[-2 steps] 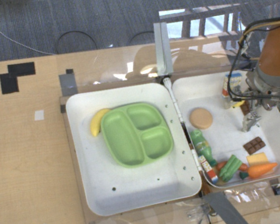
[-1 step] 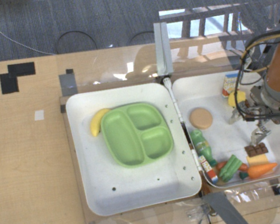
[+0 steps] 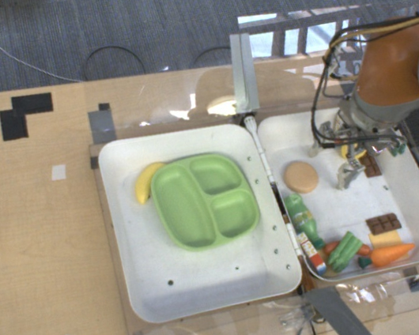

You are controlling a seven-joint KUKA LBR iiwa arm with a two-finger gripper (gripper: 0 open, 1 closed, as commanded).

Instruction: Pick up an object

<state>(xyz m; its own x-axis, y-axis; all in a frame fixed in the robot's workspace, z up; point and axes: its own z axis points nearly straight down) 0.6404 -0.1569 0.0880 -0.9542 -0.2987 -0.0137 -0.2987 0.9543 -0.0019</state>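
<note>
Where bins meet, a round tan bun (image 3: 301,177) lies

My arm (image 3: 409,71) is reaching in from the right — grey casing, orange band bulging just above the wrist, black cables looping around it. My gripper (image 3: 352,168) is hanging straight down below that wrist, pointing into the right-hand bin — its metal tip is showing low and pale.
</note>
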